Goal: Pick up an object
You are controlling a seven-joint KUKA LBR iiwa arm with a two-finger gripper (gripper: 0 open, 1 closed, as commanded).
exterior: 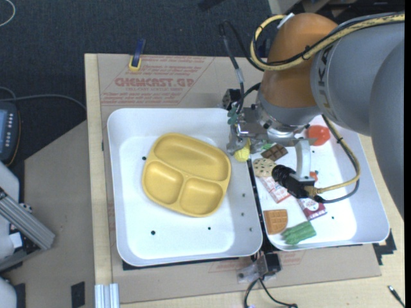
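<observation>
While my hand (243, 140) hangs beside the yellow tray (186, 173), I cannot tell its grip.

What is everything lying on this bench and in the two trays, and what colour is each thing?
Shallow white plastic bins: two, white; left bin, right bin, side by side.
Yellow three-compartment plastic plate: one, yellow, left bin.
Small yellow toy piece: one, yellow, by the divide, under the wrist.
Orange-red round toy: one, right bin, far side.
Tan waffle-like square: one, right bin, near side.
Green toy vegetable: one, right bin, near edge.
Brown cardboard sheet: one, under the bins.
Grey robot arm with orange band: one, over the right bin.
</observation>
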